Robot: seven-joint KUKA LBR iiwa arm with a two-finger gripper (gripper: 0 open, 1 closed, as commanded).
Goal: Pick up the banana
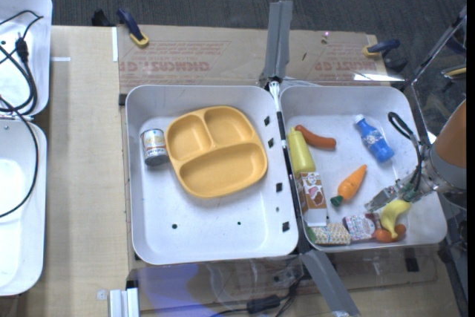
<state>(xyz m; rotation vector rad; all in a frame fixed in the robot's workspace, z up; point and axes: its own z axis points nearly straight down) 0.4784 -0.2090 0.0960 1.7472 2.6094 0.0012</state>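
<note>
Camera view: the gripper (401, 197) sits low in the right bin (338, 109), at the banana (395, 212); whether it is parted or closed cannot be told. The banana lies near the bin's front right corner, touching a small orange item (386, 235), with a carrot (350, 182) and snack packet (361, 226) nearby. Judged step: the grasp itself. Next comes a secure closure, then a vertical lift.

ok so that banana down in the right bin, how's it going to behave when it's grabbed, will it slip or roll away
The banana looks like a smooth, curved toy, so it may slip or pivot between narrow pads. Its curve probably keeps it from rolling far. It lies against an orange item and a packet near the bin wall, so the pincer could jostle those.
</note>
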